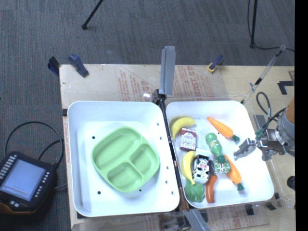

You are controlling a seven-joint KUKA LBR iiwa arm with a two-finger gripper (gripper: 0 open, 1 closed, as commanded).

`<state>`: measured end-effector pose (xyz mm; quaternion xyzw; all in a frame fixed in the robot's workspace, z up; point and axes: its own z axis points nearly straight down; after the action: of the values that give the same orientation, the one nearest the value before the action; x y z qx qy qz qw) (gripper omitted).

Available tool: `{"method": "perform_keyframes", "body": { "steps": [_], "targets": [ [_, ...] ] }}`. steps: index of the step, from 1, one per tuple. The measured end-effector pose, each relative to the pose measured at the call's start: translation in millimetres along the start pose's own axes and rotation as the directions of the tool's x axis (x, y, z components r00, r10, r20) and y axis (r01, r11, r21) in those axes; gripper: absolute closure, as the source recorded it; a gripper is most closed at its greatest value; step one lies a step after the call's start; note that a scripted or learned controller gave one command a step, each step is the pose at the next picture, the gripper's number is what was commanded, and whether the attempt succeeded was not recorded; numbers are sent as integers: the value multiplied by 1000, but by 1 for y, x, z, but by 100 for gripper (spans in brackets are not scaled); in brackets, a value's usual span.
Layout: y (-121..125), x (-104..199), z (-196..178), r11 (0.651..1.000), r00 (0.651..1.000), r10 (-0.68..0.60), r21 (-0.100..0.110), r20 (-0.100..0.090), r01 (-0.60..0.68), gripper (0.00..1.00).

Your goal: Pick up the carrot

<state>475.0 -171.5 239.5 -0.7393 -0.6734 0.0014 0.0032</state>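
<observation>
Two bins sit side by side on the bench. The left bin (77,129) holds a divided plate (125,159). The right bin (250,177) holds two bananas (182,124), a small box (188,139), a bottle (215,147) and two carrots (221,127).

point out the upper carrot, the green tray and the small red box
upper carrot (220,126), camera view, middle of its orange body
green tray (125,159), camera view, on the divider between its compartments
small red box (188,139), camera view, centre of its top face

Robotics lab: clamped cardboard bench (139,83), teach pendant (21,182) on grey carpet, tripod legs (96,8).
</observation>
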Motion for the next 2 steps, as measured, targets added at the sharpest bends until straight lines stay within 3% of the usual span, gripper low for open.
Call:
{"method": "perform_keyframes", "body": {
  "steps": [1,2],
  "targets": [
    [113,-15,104,1000,1000,-29,-1,0,29,0],
    [160,-13,152,999,999,40,-2,-1,-40,0]
  ]
}}
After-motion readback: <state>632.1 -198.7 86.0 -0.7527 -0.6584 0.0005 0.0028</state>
